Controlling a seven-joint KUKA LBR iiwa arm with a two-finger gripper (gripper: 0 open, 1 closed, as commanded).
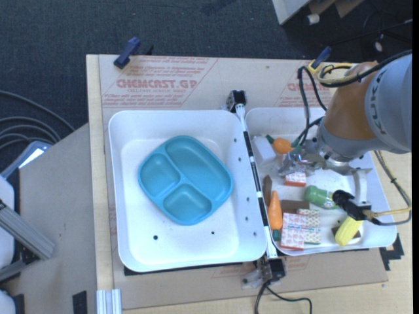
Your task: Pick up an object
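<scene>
The claw (296,161) hangs low in the right bin (380,237) (whether it grips anything, I cannot tell). An orange ball (282,145) sits just up-left of it, a small packet (296,178) just below, a green bottle (319,195) down-right. The blue tray (185,179) lies well left.

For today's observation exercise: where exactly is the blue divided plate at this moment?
In the camera view, the blue divided plate lies in the middle of the left bin, apart from the carrot and other items in the right bin.
</scene>
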